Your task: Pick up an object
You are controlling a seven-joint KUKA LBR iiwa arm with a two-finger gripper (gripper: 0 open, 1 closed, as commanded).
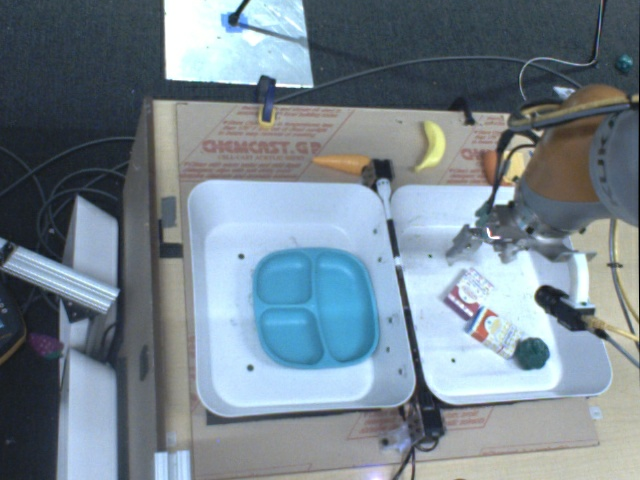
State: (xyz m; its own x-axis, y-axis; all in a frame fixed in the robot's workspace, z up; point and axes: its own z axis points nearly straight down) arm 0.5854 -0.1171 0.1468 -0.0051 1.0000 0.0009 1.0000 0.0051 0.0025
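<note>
In the right bin [580, 378] lie a red and white packet [468, 293], a second small packet with orange and blue print [492, 328] and a dark green ball [533, 352]. My gripper [484, 243] hangs over the back of this bin, a little above and behind the red and white packet. Its fingers are spread open and nothing is between them. The left bin [220, 228] holds a blue divided plate [315, 305].
On the cardboard behind the bins lie a banana [432, 145] and a carrot [340, 164]. A black clip [266, 93] sits at the board's far edge. The arm covers the right bin's back right corner.
</note>
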